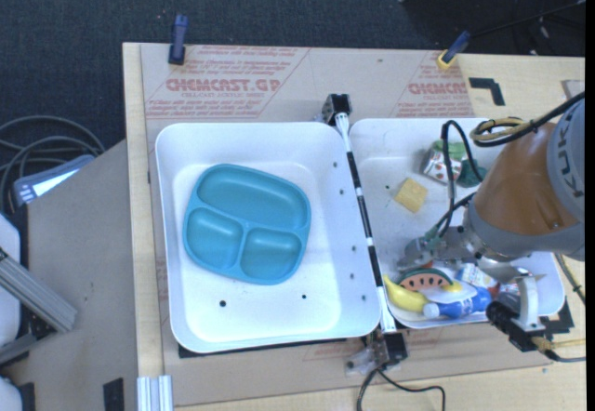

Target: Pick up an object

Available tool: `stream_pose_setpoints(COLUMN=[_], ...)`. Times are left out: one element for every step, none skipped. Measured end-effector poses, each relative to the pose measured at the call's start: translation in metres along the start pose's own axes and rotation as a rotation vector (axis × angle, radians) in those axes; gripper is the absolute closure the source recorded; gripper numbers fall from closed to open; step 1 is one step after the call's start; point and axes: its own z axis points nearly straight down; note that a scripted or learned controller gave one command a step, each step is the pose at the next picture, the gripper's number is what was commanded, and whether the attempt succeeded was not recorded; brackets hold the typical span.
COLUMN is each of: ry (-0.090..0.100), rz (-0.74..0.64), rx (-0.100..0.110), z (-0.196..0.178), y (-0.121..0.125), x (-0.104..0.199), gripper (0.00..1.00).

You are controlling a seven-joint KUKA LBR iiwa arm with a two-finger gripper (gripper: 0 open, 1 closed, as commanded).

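Near edge: black clamp and trailing cable sit at the bench's front lip, where the two bins meet.
Bench: plywood top with red printed lettering along the far side; a blue clip and a yellow-and-blue clip are fixed to the far edge.
Left bin: white and shallow, carrying a blue divided plate with three compartments, lying flat near the middle.
Right bin: white, touching the left bin along a shared rim marked by a black-and-white strip.
Arm: grey with an orange band, reaching in from the right, bent low over the right bin's near half and covering much of that bin's right side; black cables loop around it.
Gripper: pointed down among the toys at the near end of the right bin; the arm's body hides the tips, so I cannot tell their state.
Clutter by the gripper: watermelon slice, banana and a blue-and-white tube are crowded together against the near wall, just beside and below the gripper.
Farther objects: yellow block lies alone mid-bin, apart from the gripper; a small green, red and white toy lies beyond it near the far wall, partly behind a cable.
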Motion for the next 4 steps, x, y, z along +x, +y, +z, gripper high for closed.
stream_pose_setpoints(ry=[0.0,0.0,-0.001,-0.001], rz=[0.0,0.0,0.001,0.001], rx=[-0.001,-0.001,-0.003,-0.002], z=[-0.0099,-0.0097,-0.0196,-0.0195], y=[0.0003,0.0002,0.0005,0.0003], x=[0.0004,0.0004,0.0005,0.0003], gripper=[1.0,0.0,1.0,0.0])
